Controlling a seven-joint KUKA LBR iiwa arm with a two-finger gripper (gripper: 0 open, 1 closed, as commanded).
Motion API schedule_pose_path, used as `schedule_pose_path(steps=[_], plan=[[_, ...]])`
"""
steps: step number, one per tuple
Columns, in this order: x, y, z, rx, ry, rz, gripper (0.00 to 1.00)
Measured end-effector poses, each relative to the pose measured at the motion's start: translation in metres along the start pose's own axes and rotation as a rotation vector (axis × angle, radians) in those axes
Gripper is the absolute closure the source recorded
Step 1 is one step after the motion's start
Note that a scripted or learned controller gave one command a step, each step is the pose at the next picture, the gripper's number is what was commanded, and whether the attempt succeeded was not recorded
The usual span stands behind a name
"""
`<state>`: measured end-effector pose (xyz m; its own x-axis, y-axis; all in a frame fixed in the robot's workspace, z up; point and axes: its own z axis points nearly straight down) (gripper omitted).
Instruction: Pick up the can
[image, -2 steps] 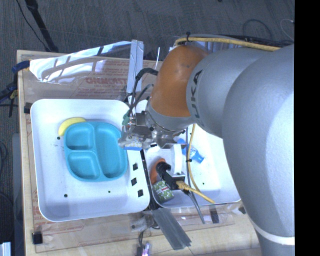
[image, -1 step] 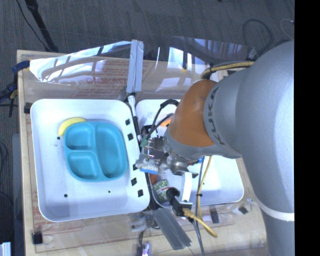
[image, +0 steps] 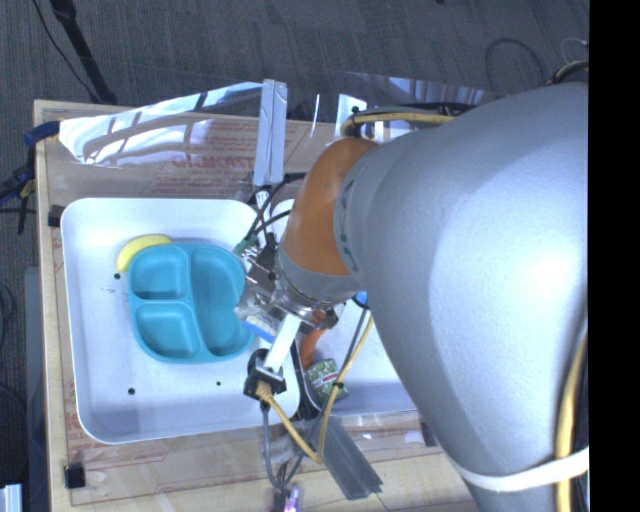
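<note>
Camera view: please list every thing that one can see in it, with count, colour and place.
bins: 2, white, side by side; left bin, right bin mostly under the arm
divided tray: 1, blue, three compartments, in the left bin
yellow thing: 1, yellow, left bin, partly hidden at the tray's far left corner
small thing: 1, green and orange, below the wrist, too hidden to name
arm: 1, grey with orange band, reaching in from the right

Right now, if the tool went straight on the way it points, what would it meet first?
Likely the right rim of the blue divided tray, which the tool hangs over; depth is unclear.
</note>
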<state>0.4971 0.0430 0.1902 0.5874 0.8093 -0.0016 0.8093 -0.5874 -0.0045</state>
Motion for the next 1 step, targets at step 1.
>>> schedule_pose_path(steps=[1], plan=[[-0.0532,0.0134,-0.1052,-0.003,0.002,-0.106,1.00]])
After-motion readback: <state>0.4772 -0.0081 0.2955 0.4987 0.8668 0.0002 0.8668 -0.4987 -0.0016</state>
